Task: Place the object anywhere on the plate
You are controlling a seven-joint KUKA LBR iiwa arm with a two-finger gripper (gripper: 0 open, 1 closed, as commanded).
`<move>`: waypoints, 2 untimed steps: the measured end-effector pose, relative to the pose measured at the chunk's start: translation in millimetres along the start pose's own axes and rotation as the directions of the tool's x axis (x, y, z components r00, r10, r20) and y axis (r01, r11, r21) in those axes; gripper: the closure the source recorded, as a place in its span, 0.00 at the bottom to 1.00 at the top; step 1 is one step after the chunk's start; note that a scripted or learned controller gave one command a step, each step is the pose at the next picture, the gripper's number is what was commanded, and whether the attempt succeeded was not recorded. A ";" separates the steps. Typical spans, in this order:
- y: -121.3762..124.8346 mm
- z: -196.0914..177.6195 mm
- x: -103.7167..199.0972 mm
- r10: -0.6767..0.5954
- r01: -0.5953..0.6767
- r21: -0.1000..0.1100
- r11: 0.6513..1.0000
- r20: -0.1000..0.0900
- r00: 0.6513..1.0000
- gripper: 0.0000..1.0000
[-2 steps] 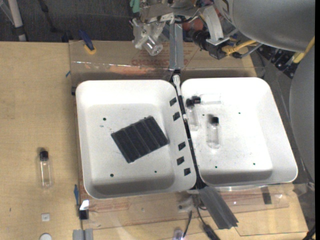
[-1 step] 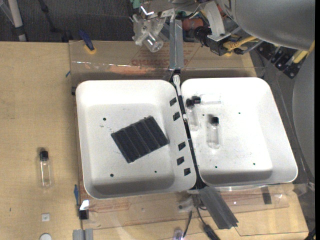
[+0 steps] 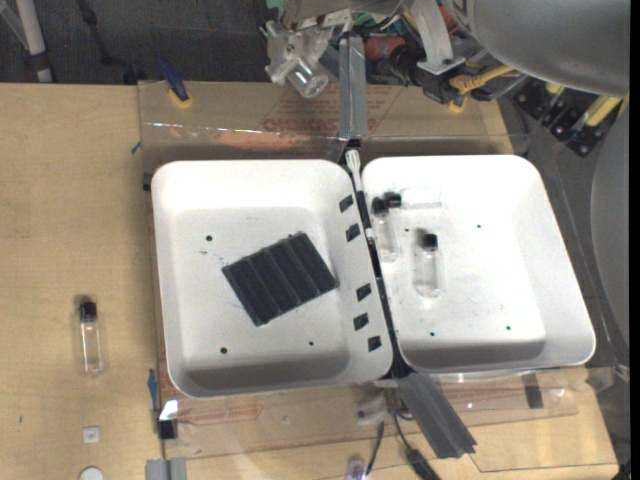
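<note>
A black ribbed plate [image 3: 279,277] lies tilted in the middle of the left bin [image 3: 180,193]. In the right bin [image 3: 520,218] lie clear vials with black caps: one vial [image 3: 427,265] near the middle, its cap pointing away, and another vial [image 3: 405,204] lying crosswise near the bin's far left corner. My gripper [image 3: 305,43] hangs high beyond the far edge of the bins, above the bench's back, well apart from the vials and the plate. Nothing shows in its grasp.
A third clear vial [image 3: 90,336] lies on the wooden bench left of the bins. A black-marked divider [image 3: 362,268] runs between the bins. Cables and clutter crowd the back edge, and the grey arm [image 3: 560,18] fills the upper right.
</note>
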State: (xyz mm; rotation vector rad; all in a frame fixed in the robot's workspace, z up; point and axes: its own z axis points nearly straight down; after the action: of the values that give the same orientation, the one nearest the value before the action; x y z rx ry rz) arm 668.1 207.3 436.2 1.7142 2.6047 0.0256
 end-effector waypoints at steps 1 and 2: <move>-0.6 92.7 10.7 -0.089 0.089 0.025 0.996 -0.013 0.996 1.00; 0.5 81.9 11.0 -0.088 0.089 0.022 0.996 -0.013 0.996 1.00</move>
State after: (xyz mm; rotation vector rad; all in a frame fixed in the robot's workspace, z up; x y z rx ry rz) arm 666.5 217.7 354.3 1.6080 2.6970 0.0056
